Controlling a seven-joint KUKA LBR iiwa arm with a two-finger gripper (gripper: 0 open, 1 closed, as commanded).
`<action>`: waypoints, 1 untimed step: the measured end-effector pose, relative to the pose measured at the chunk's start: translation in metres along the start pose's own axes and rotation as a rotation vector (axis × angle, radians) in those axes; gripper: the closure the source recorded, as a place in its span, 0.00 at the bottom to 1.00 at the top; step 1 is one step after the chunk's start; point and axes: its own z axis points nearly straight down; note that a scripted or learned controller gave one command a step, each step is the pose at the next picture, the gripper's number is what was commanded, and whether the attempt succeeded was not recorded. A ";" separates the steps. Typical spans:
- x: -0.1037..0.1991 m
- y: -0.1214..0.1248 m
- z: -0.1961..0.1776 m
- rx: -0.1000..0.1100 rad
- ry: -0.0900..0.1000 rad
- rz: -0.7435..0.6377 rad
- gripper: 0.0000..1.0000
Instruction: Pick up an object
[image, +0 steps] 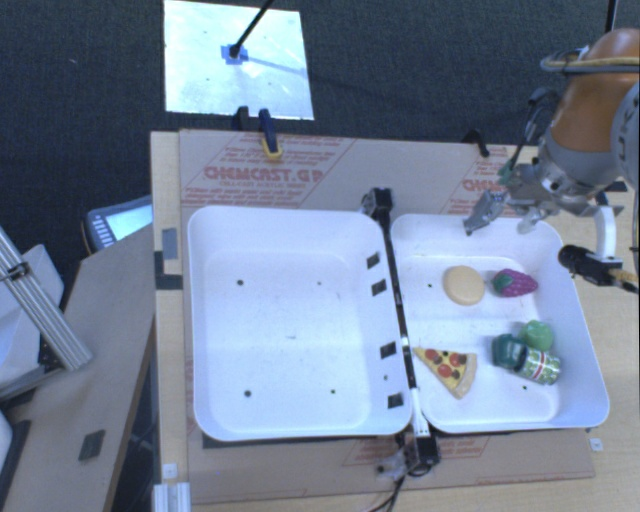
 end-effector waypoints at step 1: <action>-0.022 -0.072 0.103 0.014 0.002 0.006 0.00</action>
